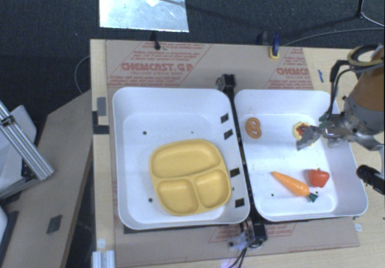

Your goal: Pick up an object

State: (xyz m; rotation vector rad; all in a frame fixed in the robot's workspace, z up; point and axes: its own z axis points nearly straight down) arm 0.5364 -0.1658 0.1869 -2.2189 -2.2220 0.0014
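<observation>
- Four small toy foods lie in the right bin (343, 203): a pretzel (253, 127) near its left wall, a yellow piece (299, 129) by the gripper, a carrot (291, 183) and a red pepper (318, 177) toward the front.
- One yellow divided tray (189, 175) sits alone in the left bin (129, 140); both bins rest on the desk (168, 59).
- Camera view, the arm: the gripper (307, 138) reaches in from the right and hangs just beside the yellow piece; whether the jaws are open or closed, or touch it, cannot be told.
- Camera view, handling: the toys look like light, stiff, smooth plastic, so likely to slip or skid on the bin floor.
- The carrot probably grips best across its thick middle, jaws square to its length.
- The pepper is rounder and may roll; the flat pretzel would be hard to get under.
</observation>
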